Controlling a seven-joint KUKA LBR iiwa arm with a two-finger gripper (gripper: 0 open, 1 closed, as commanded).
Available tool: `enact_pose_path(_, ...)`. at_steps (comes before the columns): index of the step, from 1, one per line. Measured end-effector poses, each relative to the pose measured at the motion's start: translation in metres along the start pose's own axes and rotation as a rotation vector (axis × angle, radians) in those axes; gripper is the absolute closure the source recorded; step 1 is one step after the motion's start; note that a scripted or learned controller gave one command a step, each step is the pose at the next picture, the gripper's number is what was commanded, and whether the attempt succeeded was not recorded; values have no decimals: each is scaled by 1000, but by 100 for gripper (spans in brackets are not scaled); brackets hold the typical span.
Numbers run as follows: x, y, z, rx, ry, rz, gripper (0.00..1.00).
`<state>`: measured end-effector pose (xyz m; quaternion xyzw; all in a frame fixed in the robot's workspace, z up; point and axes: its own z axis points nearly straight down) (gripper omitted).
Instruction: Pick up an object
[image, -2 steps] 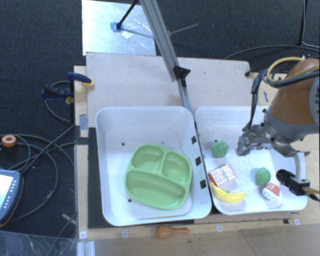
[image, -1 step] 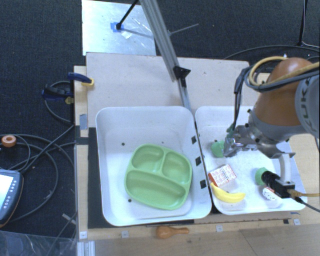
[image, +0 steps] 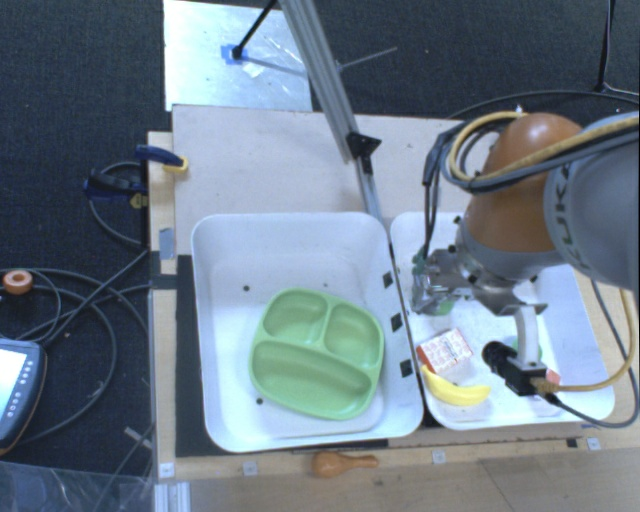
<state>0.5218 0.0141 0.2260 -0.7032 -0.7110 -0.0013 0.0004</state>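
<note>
Carton and banana lie in the right bin, near its front left corner, the carton just behind the banana and maybe touching it; I cannot tell for sure. My gripper hangs over the same bin, behind the carton and apart from it. Whether it is spread or pressed together I cannot tell: the wrist covers it, and nothing visible sits in its grasp.

Of the two, the carton looks the easier pick. It is a small red and white box, tilted, with flat faces and sharp edges. I judge it light, probably thin card that would dent under a hard squeeze, so I would close across its two short sides gently. The banana is yellow, curved and smooth, likely a light plastic toy. Its rounded skin could slip or roll out of a pinch, so I would take it across the thick middle of the curve, not at a tapered tip.

The left bin holds a pale green tray with three hollows, glossy, wide and shallow. It seems stiff, but only its thin rim offers a hold. Both bins are smooth white plastic with low walls.
</note>
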Motion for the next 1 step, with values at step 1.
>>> enact_pose_path(1, 44, -4, 1, 0, 0, 0, 100)
